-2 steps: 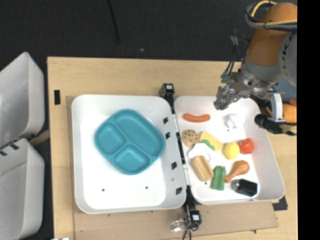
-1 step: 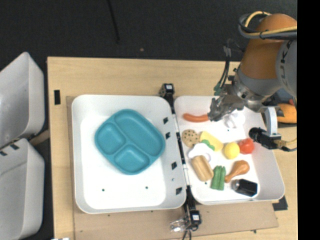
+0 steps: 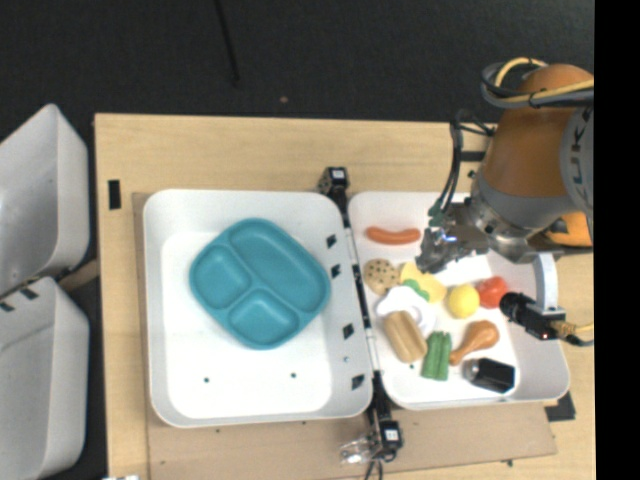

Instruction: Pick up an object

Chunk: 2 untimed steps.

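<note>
Loads of toy food in the right bin (image 3: 548, 376), and the gripper (image 3: 436, 252) sits just above a small yellow piece (image 3: 424, 286), honestly can't tell its grip from here.

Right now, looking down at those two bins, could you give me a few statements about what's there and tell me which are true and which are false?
1. The blue tray lies in the left bin. True.
2. The toy food is in the same bin as the tray. False: the food sits in the right bin.
3. The gripper hangs over the right bin. True.
4. The sausage lies at the near edge of its bin. False: it lies toward the far edge, above the cookie.
5. The yellow ball sits beside the tomato. True.
6. The tray is round. False: it is roughly rectangular, with three compartments.
</note>
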Motion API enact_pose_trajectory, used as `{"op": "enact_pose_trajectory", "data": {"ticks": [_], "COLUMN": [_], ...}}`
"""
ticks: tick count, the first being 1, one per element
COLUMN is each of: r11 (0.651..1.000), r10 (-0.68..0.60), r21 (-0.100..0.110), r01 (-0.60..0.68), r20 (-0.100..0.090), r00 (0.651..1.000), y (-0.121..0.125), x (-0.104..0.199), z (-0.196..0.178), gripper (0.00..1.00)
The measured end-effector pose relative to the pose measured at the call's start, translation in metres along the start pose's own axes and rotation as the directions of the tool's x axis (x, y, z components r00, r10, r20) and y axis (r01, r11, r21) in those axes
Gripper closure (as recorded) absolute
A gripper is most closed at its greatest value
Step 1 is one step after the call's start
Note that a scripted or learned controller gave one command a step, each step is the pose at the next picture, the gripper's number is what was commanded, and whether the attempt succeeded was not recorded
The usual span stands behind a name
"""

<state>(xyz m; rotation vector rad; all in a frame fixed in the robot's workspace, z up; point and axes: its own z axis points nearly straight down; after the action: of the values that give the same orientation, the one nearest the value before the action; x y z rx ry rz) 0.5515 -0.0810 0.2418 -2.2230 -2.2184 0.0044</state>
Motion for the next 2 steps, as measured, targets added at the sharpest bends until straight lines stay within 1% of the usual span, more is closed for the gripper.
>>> {"op": "enact_pose_trajectory", "data": {"ticks": [1,2], "r11": [1.000,1.000], "r10": [-0.005,0.000], "r21": [0.000,0.001], "r01": [0.005,0.000], "r20": [-0.002,0.000], "r00": [1.000,1.000], "y": [-0.029,-0.022], "x": [0.022,0.023], "z": [-0.006,0.013], "gripper": [1.00,1.00]}}
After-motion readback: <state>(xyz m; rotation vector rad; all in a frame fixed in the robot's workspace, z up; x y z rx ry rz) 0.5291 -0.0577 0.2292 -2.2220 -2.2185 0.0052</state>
